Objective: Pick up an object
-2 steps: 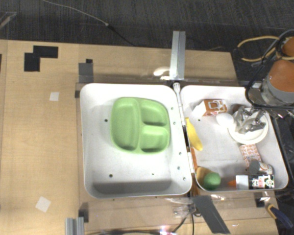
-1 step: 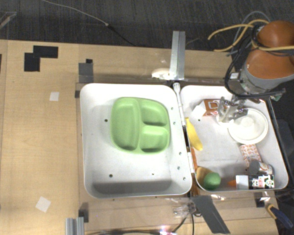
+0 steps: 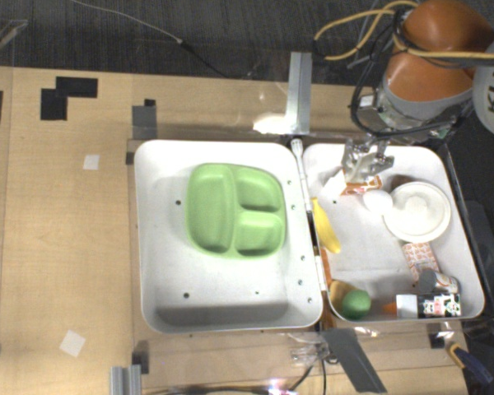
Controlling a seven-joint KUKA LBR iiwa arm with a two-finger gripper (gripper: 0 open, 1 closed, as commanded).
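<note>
While the wooden bench (image 3: 58,245) lies bare at the far left apart from a few black marks, the left bin (image 3: 160,286) holds a green divided tray (image 3: 235,209), which sits flat toward the upper middle of that bin and shows three compartments. Just past the wall shared by the two bins, a yellow banana-like item (image 3: 325,227) lies along the left edge of the right bin (image 3: 370,290). Below it, in that bin's lower left corner, rests a small green round object (image 3: 356,303). Further right, the gripper (image 3: 364,164) hangs over the upper part of the right bin, just above a small orange-and-white packet (image 3: 364,189); whether its claw is apart or together cannot be told from this slant, and nothing is seen between it. To the right of the packet sits a white round dish (image 3: 418,211), and below that a patterned wrapper (image 3: 420,255) and a black-and-white box (image 3: 438,304) lie near the lower right corner. The arm's orange band (image 3: 432,48) shows at the upper right.
</note>
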